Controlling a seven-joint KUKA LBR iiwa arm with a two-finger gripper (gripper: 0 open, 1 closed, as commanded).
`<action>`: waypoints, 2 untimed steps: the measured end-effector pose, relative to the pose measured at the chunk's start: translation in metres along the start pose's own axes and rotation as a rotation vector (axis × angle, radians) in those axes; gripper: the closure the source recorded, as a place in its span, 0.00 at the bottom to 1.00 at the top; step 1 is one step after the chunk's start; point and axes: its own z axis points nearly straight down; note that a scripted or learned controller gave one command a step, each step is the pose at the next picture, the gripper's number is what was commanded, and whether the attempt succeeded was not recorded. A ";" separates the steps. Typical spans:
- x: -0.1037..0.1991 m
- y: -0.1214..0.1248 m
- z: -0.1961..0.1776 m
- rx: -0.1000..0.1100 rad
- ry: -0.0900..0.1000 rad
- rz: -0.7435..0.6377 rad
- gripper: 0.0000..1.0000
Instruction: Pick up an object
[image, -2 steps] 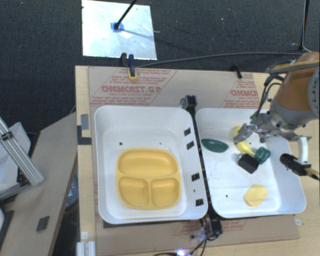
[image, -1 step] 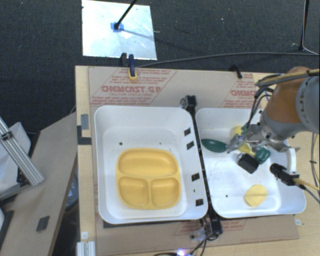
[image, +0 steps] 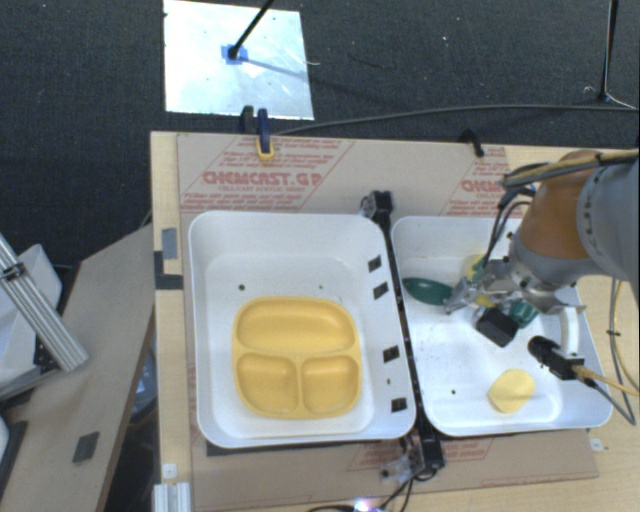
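My gripper (image: 464, 298) is low in the right bin (image: 440, 400), its tip pointing left. Just left of the tip lies a dark green rounded object (image: 428, 291), close to the tip; contact is unclear. A pale yellow round object (image: 511, 390) rests near the front of the same bin, well clear of the gripper. A small black block (image: 495, 327) with a teal piece (image: 523, 312) beside it sits right under the wrist. A yellowish bit (image: 476, 268) peeks out behind the gripper.
The left bin (image: 215, 300) holds a yellow divided plate (image: 296, 356). A raised wall with black tabs (image: 392, 310) separates the two bins. The arm's grey body with its orange band (image: 560, 225) hangs over the right bin's back right corner.
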 end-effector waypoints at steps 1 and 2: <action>0.000 0.001 -0.013 -0.005 -0.001 0.000 1.00; 0.010 0.000 -0.064 -0.006 -0.001 -0.004 1.00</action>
